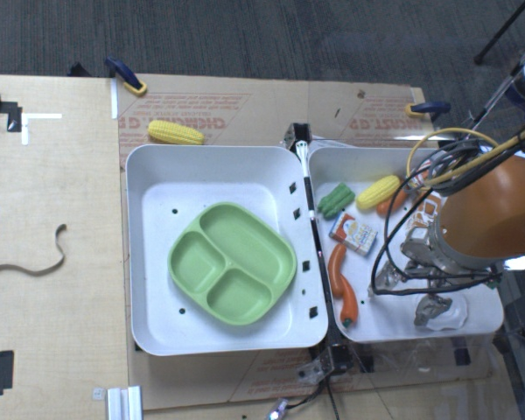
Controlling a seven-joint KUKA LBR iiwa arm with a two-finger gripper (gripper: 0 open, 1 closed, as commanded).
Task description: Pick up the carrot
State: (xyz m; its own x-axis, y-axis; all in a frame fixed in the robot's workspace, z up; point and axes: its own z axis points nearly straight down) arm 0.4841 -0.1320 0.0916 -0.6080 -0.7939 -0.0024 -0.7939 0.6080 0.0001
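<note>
A long orange-red carrot [339,280] lies along the left wall of the right bin [472,326], its tip toward the front corner. The arm's orange band [490,210] hangs over the right half of that bin. Below it my gripper [423,297] hovers low over the bin floor, about a hand's width to the right of the carrot and apart from it. Cables and the wrist hide most of the gripper. Nothing shows between it and the carrot.
In the right bin lie a green vegetable [335,199], a yellow corn cob [378,191] with an orange piece [395,202] beside it, and a small carton [354,233]. The left bin [149,234] holds a green divided plate [234,262]. Another corn cob [175,132] lies behind the bins.
</note>
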